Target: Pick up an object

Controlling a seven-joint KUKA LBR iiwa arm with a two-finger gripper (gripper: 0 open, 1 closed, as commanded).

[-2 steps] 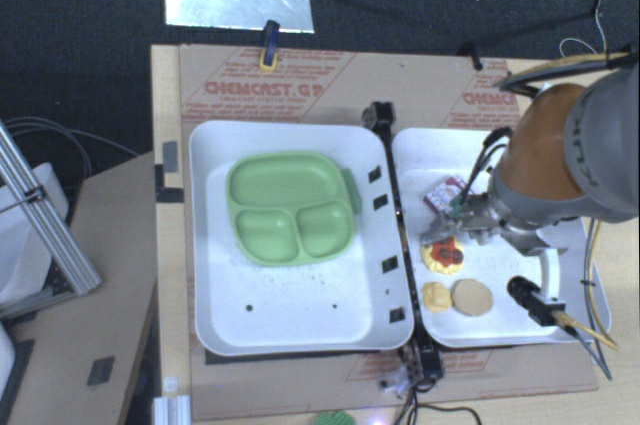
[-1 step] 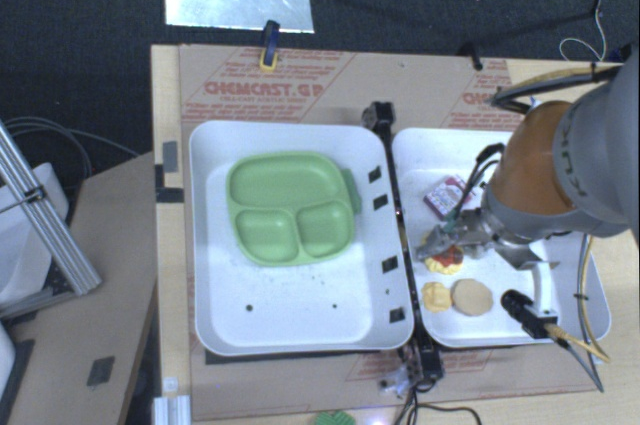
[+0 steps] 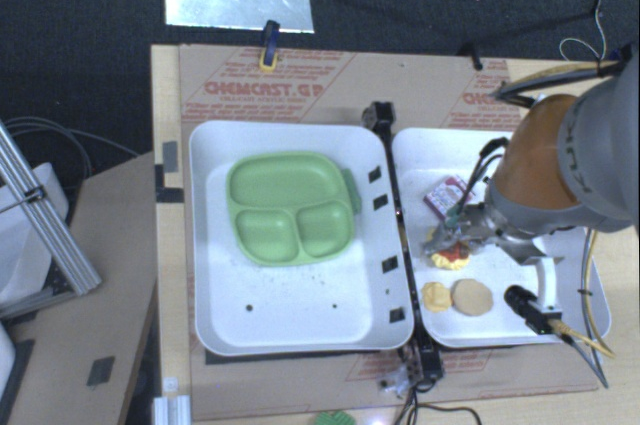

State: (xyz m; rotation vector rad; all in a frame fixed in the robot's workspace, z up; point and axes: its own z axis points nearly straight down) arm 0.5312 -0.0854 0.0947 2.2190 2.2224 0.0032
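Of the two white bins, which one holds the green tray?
The left bin holds the green tray. The right bin holds small items instead, and the arm reaches into it.

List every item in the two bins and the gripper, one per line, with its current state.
Green plastic divided plate: flat in the left white bin, compartments up.
Pink and white packet: lying in the right white bin, tilted.
Red and yellow toy piece: lying directly beneath the gripper.
Small yellow lump: resting beside the tan round disc.
Gripper: low over the right bin.
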